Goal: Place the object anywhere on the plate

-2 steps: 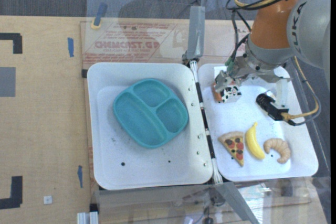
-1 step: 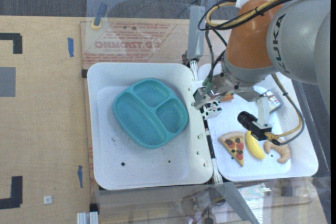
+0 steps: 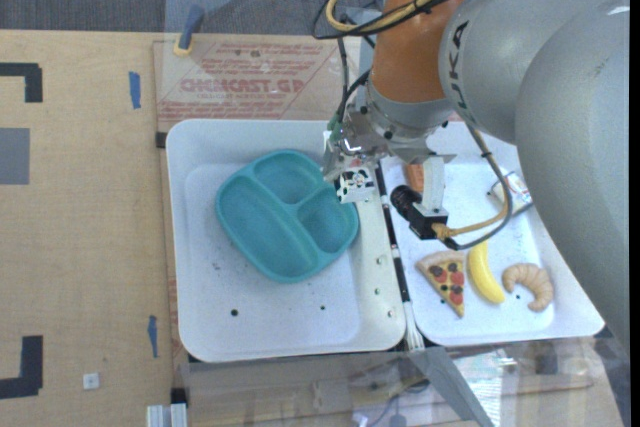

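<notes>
Plastic, by the look of them, the three small toy foods lay in the right-hand white bin (image 3: 570, 315): a pizza slice with red dots (image 3: 446, 279), a yellow banana (image 3: 486, 275) and a tan croissant (image 3: 530, 283), all near the bin's front and well apart from the teal divided plate (image 3: 285, 213), which rested tilted in the left white bin (image 3: 200, 315). Which of them was the task's object could not be told. Any of them was probably light, stiff and somewhat slippery, not fragile; the banana seemed best taken across its narrow middle, the croissant across its thick centre, the flat pizza slice across its width. The tool (image 3: 352, 177) hung at the plate's right edge, over the strip between the bins, under the orange-banded wrist. How far open it stood could not be told, and nothing could be seen held in it.
</notes>
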Robot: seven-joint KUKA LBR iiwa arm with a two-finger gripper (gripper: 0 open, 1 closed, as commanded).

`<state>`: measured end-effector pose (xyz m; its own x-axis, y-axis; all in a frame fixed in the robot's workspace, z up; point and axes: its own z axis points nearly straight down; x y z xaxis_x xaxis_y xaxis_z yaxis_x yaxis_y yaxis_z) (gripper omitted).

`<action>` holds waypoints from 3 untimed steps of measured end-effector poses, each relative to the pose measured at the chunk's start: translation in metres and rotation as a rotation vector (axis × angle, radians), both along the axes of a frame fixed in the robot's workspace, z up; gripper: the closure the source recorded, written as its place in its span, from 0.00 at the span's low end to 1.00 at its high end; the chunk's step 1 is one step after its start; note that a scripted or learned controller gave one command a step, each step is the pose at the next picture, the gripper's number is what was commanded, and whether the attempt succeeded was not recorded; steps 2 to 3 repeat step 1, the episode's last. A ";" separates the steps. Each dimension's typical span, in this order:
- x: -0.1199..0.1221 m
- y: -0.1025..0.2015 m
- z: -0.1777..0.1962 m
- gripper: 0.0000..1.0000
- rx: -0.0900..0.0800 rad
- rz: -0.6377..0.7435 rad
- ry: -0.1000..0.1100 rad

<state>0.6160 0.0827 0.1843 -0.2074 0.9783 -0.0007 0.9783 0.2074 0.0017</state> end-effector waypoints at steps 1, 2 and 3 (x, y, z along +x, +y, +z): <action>0.000 0.000 0.000 0.00 0.000 0.001 0.000; 0.000 0.000 0.000 0.00 0.000 0.001 0.000; 0.000 0.000 0.000 0.00 0.000 0.001 0.000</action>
